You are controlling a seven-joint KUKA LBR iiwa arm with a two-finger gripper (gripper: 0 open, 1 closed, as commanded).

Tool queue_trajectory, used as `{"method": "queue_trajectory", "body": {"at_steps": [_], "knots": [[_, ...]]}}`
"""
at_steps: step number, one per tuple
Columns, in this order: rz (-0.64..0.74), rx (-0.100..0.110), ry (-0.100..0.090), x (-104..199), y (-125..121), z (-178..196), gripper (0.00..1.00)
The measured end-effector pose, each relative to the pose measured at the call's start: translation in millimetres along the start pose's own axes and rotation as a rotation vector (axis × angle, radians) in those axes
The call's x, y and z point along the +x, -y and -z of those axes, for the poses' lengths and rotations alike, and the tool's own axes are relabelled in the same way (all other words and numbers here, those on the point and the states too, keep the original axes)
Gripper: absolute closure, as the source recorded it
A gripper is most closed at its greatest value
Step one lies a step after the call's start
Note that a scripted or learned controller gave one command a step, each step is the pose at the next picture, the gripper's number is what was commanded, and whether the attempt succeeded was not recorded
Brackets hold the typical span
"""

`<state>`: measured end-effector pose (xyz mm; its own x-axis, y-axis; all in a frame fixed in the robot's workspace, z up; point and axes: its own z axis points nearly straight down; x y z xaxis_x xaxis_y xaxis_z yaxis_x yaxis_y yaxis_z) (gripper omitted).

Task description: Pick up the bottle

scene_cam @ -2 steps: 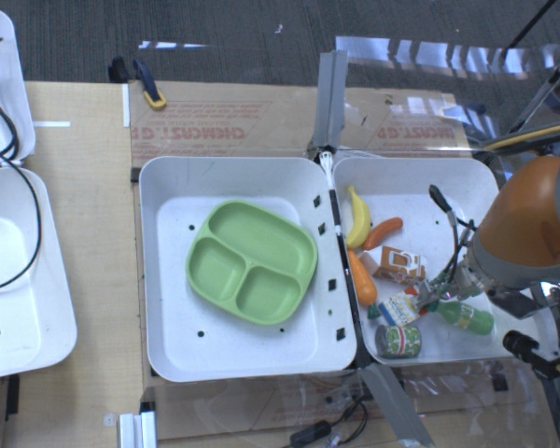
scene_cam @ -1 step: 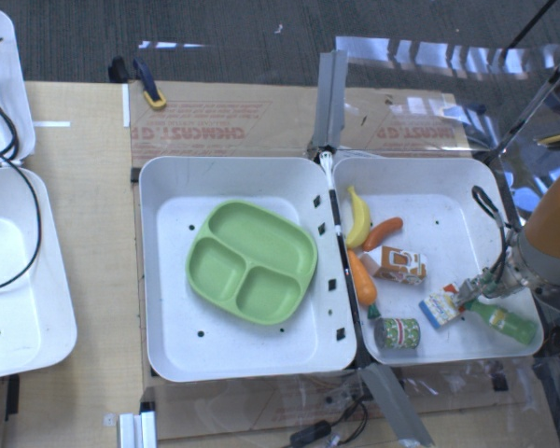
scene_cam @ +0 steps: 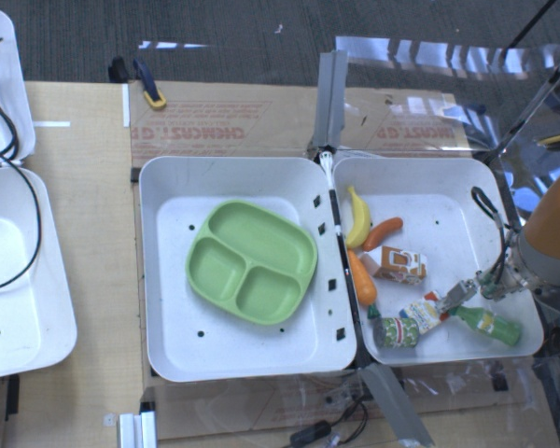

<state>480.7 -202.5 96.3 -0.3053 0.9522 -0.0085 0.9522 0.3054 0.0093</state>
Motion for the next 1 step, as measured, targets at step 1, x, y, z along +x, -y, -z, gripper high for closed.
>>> {"method": "queue_trajectory", "body": {"at_steps": [1], "knots": [[0.007,0.008,-0.008,3.8,1.2,28.4,0.00]]}}
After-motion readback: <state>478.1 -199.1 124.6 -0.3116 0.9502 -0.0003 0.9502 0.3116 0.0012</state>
